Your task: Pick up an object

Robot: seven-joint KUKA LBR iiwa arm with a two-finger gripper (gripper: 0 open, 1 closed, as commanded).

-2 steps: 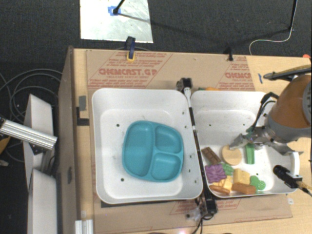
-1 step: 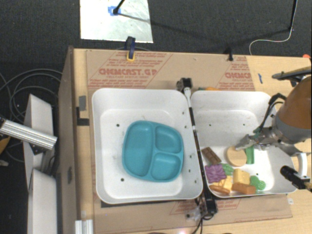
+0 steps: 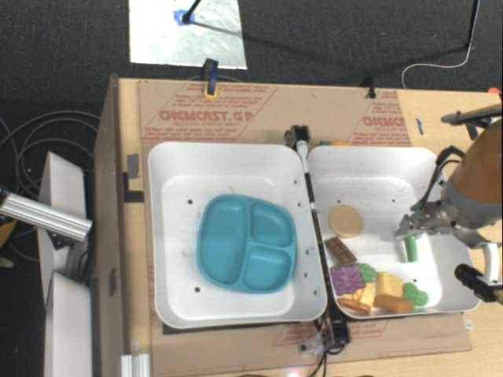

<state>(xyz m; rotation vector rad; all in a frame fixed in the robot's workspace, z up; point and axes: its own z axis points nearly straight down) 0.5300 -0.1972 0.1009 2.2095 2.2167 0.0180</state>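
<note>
Several toy foods crowd the right bin's (image 3: 369, 163) near corner, overlapping and hard to separate: purple grapes (image 3: 350, 276), yellow and orange pieces (image 3: 377, 295), a green lump (image 3: 416, 294), one brown bar (image 3: 340, 250). One tan disc (image 3: 345, 221) lies farther in. One blue divided plate (image 3: 246, 243) fills the left bin (image 3: 169, 210). The arm, cut off at right, reaches down; its gripper (image 3: 414, 228) sits over a green stick (image 3: 410, 247), and whether it grips it I cannot tell.
</note>
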